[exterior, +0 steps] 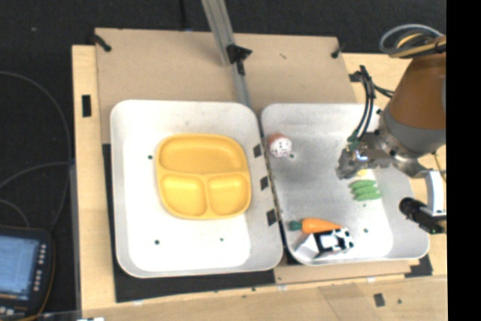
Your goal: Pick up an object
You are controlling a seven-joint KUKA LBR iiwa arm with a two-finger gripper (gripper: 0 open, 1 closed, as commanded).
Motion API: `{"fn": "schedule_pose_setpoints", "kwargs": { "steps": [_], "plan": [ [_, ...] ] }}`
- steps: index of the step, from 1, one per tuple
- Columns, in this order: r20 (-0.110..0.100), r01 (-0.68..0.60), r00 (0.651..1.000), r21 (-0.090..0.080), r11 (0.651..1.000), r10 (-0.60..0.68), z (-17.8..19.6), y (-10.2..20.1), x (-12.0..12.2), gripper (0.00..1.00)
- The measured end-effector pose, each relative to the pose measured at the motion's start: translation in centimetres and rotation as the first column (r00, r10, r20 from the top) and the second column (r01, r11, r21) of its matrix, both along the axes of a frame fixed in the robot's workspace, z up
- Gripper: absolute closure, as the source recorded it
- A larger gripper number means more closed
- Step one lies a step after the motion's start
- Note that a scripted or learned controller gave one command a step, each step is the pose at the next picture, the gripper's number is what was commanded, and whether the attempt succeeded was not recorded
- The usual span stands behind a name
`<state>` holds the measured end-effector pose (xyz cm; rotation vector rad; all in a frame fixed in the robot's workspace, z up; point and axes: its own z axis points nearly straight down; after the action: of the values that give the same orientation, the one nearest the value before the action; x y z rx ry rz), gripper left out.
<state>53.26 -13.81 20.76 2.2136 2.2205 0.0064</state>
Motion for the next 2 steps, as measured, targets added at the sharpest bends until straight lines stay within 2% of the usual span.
{"fn": "schedule_pose_setpoints", "kwargs": {
  "steps": [2],
  "plan": [
    [-0.001, -0.001, 1.000, 0.000, 1.000, 0.001, 8.6, 0.6, 0.8, 1.00]
  ]
}}
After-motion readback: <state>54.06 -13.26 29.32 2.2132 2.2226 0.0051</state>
